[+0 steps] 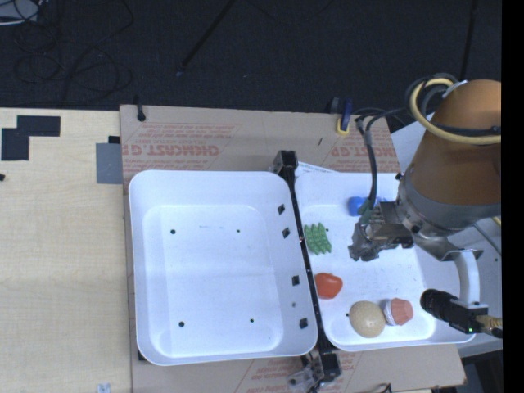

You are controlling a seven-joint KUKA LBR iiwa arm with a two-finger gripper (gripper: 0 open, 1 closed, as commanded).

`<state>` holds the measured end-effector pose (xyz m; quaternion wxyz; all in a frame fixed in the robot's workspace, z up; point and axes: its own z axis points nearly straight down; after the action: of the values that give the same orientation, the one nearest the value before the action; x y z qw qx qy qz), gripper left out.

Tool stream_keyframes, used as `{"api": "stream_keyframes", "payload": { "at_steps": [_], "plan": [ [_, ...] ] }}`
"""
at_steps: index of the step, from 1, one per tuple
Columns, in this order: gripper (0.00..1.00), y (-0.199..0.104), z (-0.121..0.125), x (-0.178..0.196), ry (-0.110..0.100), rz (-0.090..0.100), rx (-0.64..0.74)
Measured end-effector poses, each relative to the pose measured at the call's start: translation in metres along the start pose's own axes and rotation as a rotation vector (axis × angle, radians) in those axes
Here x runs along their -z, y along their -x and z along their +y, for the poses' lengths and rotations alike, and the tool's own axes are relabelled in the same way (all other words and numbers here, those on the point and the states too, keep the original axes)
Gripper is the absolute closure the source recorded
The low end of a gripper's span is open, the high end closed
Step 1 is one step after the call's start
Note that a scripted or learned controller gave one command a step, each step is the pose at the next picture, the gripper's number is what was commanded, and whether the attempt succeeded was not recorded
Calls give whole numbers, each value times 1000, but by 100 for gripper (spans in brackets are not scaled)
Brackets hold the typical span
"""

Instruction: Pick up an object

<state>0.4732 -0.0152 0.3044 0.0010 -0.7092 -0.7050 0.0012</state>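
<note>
The gripper is seen low over the right bin, between the blue object and the green piece. Whether the jaws are open can't be told, and nothing is visibly held. A miss looks likely here: bare floor could be closed on, or the green piece nudged aside.

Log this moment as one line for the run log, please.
arm: over right bin | pincer: low, among objects, nothing seen held | right bin: green piece, blue piece, red piece, beige ball, pink piece
</note>
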Motion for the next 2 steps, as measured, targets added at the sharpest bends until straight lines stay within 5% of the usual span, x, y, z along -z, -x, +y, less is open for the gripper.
{"api": "stream_keyframes", "payload": {
  "at_steps": [2],
  "plan": [
    [100,72,12,-118,-8,1,3]
  ]
}}
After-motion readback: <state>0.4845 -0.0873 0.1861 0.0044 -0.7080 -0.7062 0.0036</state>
